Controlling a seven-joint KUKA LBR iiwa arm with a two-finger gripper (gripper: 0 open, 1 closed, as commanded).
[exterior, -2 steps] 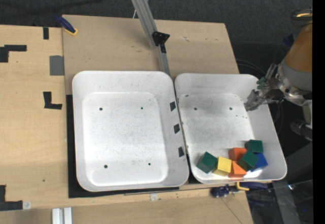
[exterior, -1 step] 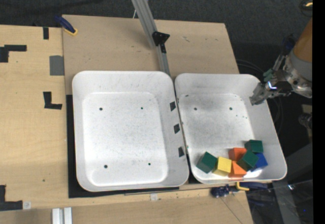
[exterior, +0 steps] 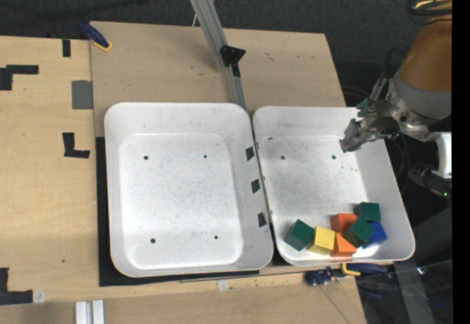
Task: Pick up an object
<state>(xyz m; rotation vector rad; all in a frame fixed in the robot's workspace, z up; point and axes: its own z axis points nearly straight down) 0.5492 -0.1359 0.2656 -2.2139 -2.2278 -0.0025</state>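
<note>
Saw the gripper [exterior: 351, 139] at the end of the grey arm [exterior: 426, 73], reaching in from the right over the far right part of the right bin [exterior: 294, 168]. Could not tell from this slant whether it was spread or closed. Noted nothing visibly clamped in it.

Found the blocks bunched in the near right corner of that same bin, well apart from the gripper and nearer the camera. Counted a green block [exterior: 299, 234] at the left of the bunch, with a yellow block [exterior: 322, 239] touching it. Made out an orange block [exterior: 343, 245] just beside the yellow one and a second orange block [exterior: 341, 222] behind it. Saw a dark green block [exterior: 360, 230], a blue block [exterior: 377, 234] by the bin's rim, and another green block [exterior: 366, 210] at the far end of the cluster, the closest to the gripper.

Saw the left bin [exterior: 180, 183] lying beside the right one on the wooden bench [exterior: 44, 117].
</note>
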